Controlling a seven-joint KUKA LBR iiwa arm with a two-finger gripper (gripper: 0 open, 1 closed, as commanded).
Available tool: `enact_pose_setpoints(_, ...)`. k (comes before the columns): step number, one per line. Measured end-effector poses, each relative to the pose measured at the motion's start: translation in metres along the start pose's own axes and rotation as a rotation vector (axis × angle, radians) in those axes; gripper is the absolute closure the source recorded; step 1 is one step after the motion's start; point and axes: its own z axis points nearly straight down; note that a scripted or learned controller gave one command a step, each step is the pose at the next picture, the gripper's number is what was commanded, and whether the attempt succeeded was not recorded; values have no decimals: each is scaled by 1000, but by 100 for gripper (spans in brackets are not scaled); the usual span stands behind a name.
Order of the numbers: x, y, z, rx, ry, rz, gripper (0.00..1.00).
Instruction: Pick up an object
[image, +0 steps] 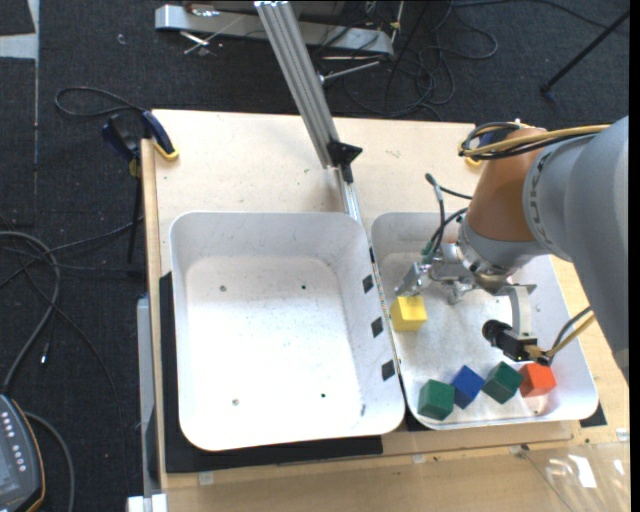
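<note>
Hovering low in the right bin (570, 400), the gripper (425, 283) stood just above the yellow cube (408, 313) at the bin's 9 o'clock side; whether its jaws were spread or clenched could not be told. This appeared to be the approach step, the cube not yet grasped. Next would come a descent astride it. Green (436, 398), blue (467, 386), green (502, 382) and orange (538, 378) cubes lay toward 5 o'clock.

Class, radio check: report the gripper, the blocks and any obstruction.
Gripper low in right bin, just above yellow block. Fingers unclear. Green, blue, green, orange blocks along near wall, clear of it.
</note>
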Motion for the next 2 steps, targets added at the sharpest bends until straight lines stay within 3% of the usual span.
enact_pose_setpoints(1,1,2,0,-2,0,-2,0)
enact_pose_setpoints(2,1,-15,0,-2,0,-1,0)
